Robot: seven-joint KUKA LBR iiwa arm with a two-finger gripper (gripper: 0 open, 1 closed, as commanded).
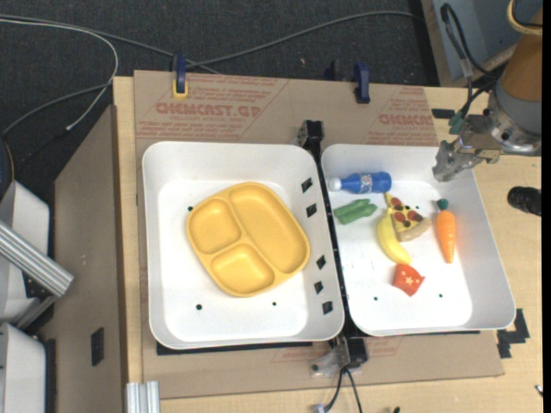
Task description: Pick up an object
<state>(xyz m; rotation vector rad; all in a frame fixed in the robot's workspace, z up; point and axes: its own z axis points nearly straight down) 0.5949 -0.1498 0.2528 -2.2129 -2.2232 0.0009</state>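
While the gripper (454,157) hangs over the right bin's (482,312) far right corner, I cannot tell its state. That bin holds a blue bottle (362,181), green pepper (355,211), banana (390,241), pizza slice (405,218), carrot (445,234) and red block (408,279). A yellow divided plate (247,237) fills the left bin's (164,231) middle.

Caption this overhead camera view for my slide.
Claw above right bin of toy food; yellow divided plate in left bin.

Dark carpeted floor (258,15) beyond the bench's far edge, pale cables (77,33) trailing across it, brown printed board (284,101) covering the bench, two blue clamps (181,74) on its far edge, aluminium rail (30,261) at left.
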